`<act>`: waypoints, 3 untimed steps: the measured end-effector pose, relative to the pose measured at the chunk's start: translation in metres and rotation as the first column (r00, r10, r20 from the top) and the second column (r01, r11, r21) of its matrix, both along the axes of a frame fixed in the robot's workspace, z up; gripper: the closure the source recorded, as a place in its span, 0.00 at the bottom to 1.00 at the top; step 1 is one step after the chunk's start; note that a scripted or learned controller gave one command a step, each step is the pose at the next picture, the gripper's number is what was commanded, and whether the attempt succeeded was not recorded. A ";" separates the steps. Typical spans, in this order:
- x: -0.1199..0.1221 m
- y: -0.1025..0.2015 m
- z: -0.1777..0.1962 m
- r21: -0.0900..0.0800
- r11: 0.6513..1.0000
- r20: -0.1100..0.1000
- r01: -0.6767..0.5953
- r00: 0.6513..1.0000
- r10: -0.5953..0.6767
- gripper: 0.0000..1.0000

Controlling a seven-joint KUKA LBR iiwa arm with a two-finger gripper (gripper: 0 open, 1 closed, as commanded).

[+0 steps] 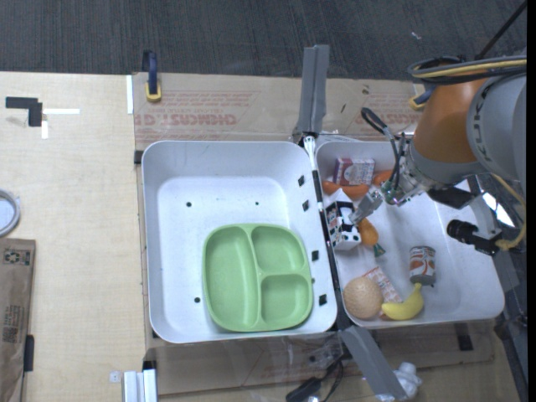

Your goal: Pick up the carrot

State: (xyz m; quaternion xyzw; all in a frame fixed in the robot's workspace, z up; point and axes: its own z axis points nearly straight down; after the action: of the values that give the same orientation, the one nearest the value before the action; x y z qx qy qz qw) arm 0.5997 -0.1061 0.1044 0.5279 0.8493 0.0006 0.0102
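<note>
A big white bin [167,224] sits to the left of the claw [367,208], and a green plate [258,276] with three parts lies in it. The claw is over a second white bin [469,308]. Just left of the claw and a bit lower is a black and white toy cow [342,224]. Up and to the left of the claw is a small pink and white box [355,172]. Lower down and to the right stands a little can [422,265]. Well below the claw lies a yellow banana [404,305], touching a round tan ball [363,296]. Far to the left, on the wooden table [67,182], is a roll of tape [7,213].
</note>
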 end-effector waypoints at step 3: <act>0.023 0.062 0.087 0.008 1.000 -0.017 0.027 1.000 -0.027 1.00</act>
State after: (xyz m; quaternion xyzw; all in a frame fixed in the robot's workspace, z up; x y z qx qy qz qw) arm 0.6227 -0.0444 0.1917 0.5391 0.8422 -0.0005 0.0008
